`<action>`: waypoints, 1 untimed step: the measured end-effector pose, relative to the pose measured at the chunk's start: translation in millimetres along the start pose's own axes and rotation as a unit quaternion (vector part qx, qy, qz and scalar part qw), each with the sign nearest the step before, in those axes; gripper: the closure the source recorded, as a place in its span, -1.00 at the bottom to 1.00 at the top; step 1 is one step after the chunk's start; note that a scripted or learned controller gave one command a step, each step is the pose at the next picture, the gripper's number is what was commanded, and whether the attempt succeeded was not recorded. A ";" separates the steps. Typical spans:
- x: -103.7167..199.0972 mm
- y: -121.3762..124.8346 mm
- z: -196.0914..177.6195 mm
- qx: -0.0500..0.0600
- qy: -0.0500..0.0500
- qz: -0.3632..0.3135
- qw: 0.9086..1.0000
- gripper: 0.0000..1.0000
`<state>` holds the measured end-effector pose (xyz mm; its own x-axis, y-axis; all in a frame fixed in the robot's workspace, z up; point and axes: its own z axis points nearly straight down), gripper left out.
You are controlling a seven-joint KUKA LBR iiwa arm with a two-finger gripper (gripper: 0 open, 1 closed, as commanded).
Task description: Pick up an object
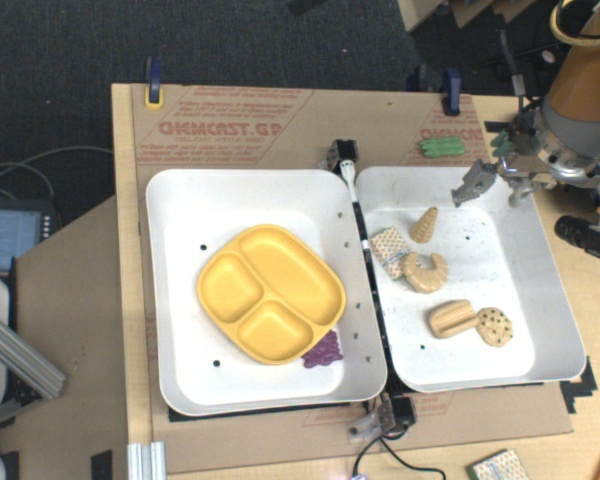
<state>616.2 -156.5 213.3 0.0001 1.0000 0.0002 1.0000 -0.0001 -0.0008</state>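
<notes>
Camera view: looks down at a slant on a table [230, 118] carrying two white bins side by side.
Left bin [170, 268]: holds a yellow tray [270, 293] with three wells, lying near the bin's middle; a small purple piece [323, 350] touches the tray's near-right corner.
Right bin [540, 318]: holds five small food-like toys. A cone [424, 224] lies toward the far side, a wafer [389, 250] sits just beside the bin's left wall, a croissant [426, 272] touches the wafer, and a bread roll [450, 318] and a cookie [494, 326] lie touching each other nearer the front.
Outside the bins: a green piece [442, 148] rests on the table beyond the right bin's far edge.
Arm: reaches in over the far-right corner of the right bin.
Jaws [492, 183]: they look spread apart with nothing between them, raised above the bin floor near its far wall, well apart from every toy.
Step in hand: by my reading the approach; nothing is gripped yet.
Nearest candidate: the cone, which lies to the left of the jaws and toward the front.
Next move calls for: shifting over one toy, lining the fingers across its narrow side, descending, then closing. The touching pairs look harder to grip cleanly than the lone cone.
</notes>
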 end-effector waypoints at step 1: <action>27.8 24.6 136.1 0.003 0.001 -0.002 1.000 -1.00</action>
<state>640.7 -128.6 77.2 -0.0036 1.0000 0.0027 1.0000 0.0036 -0.0069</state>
